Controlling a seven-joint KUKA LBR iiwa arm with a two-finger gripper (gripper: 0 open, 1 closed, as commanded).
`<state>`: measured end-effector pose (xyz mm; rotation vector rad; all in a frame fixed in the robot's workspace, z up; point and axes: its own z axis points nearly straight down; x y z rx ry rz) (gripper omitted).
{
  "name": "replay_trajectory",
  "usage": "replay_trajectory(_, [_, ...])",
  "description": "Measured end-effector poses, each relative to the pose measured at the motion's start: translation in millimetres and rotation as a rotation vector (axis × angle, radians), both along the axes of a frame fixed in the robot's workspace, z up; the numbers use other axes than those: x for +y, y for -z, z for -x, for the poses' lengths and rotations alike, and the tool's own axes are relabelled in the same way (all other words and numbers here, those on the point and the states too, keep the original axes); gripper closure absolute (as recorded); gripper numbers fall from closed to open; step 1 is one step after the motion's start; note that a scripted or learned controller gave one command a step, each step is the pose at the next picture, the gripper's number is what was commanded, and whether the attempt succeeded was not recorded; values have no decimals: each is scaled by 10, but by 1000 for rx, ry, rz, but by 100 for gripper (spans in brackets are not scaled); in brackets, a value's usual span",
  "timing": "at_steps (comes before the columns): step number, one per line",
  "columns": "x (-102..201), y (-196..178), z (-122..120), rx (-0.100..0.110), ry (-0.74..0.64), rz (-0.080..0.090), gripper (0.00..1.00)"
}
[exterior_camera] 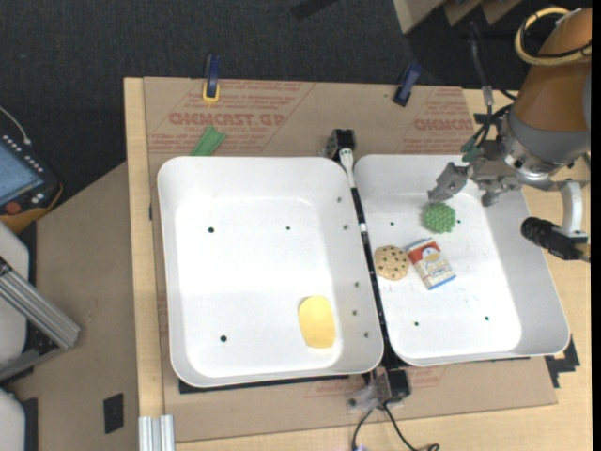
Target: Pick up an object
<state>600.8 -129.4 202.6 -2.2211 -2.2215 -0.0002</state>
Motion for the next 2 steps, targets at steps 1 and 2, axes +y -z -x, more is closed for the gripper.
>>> replay_trajectory(1, [-463, 966, -239, 8, 4, 0, 0])
replay_trajectory(2, [-606, 1192, -295, 3, 1, -1, 0])
